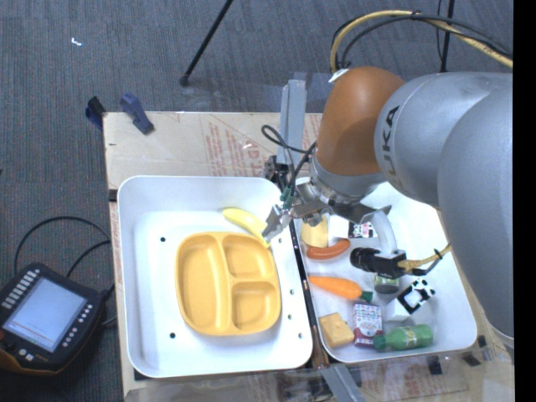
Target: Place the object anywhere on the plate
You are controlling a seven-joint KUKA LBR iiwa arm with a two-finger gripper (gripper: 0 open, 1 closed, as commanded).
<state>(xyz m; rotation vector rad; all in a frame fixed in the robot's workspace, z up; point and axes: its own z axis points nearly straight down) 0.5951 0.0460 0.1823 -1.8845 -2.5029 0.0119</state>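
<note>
A yellow divided plate (pixel 228 285) lies in the left white bin (pixel 142 308). A yellow banana (pixel 241 220) rests just beyond the plate's far rim, its right end touching or overlapping that rim. My gripper (pixel 275 224) hangs at the banana's right end, close over the wall between the two bins. The wrist and the orange band above it hide much of the gripper, so its grip on the banana is unclear.
The right bin (pixel 456 325) holds an orange sausage (pixel 328 249), a carrot (pixel 335 287), a cheese block (pixel 337 329), a red-and-white packet (pixel 366 322), a green bottle (pixel 407 336) and a pale yellow item (pixel 316 232). A teach pendant (pixel 46 315) lies on the floor at left.
</note>
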